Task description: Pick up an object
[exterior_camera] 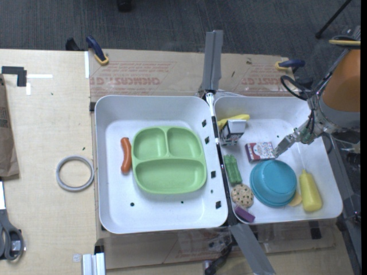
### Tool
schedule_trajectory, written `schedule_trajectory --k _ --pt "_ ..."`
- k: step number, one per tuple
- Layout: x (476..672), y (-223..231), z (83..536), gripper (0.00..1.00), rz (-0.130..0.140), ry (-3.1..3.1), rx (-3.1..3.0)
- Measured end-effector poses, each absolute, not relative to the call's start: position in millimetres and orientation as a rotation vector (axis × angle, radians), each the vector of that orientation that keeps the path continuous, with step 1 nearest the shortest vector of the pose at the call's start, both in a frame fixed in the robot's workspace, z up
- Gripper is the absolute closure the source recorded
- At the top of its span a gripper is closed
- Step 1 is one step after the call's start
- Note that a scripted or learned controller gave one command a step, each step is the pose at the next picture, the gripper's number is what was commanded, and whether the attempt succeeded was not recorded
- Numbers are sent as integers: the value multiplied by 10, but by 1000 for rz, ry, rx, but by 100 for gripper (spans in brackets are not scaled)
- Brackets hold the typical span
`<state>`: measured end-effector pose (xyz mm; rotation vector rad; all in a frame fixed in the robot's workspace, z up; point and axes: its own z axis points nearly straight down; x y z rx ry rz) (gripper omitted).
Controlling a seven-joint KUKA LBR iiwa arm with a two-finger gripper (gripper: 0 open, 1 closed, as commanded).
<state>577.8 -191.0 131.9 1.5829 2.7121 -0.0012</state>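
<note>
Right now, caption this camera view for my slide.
Claw hovers over the right bin near a red packet and blue bowl; green tray sits left.

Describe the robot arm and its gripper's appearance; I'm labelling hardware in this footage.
The arm enters at the right edge: a grey body with a broad, rounded orange band above the wrist. Dark cables loop beside it. The slim grey metallic gripper tapers from a cluttered wrist block. No markings are legible.

red packet (261,150) flat beside blue bowl (274,183)
</note>
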Motion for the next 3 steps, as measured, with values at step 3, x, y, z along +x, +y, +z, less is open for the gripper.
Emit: schedule_trajectory --k 3 --pt "6258 -1010 919 0 -2 2520 1874"
